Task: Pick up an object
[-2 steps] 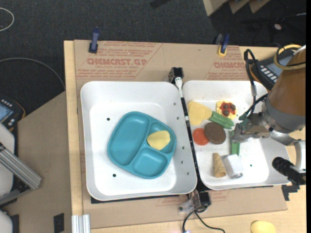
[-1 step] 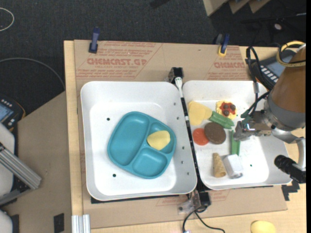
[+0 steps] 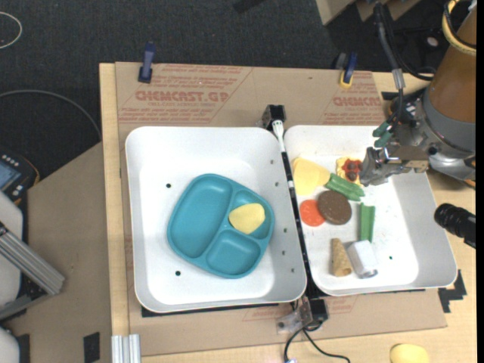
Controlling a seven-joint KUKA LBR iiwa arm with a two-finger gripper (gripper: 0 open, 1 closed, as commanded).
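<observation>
My gripper (image 3: 372,171) hangs over the far middle of the right bin (image 3: 423,274), close above a small red and yellow piece (image 3: 349,165) and a green pod (image 3: 345,187). Nothing shows between its tips. Below it lie a yellow wedge (image 3: 309,175), a red disc (image 3: 311,212), a brown disc (image 3: 334,208), a green stick (image 3: 366,222), a tan roll (image 3: 340,257) and a grey block (image 3: 362,258). In the left bin (image 3: 151,165) a teal divided plate (image 3: 208,225) carries a pale yellow lump (image 3: 246,218).
The grey arm with its orange band (image 3: 454,89) comes in from the upper right over the right bin's far corner. A black divider strip (image 3: 286,169) runs between the two bins. Bare white floor shows along the right bin's right side.
</observation>
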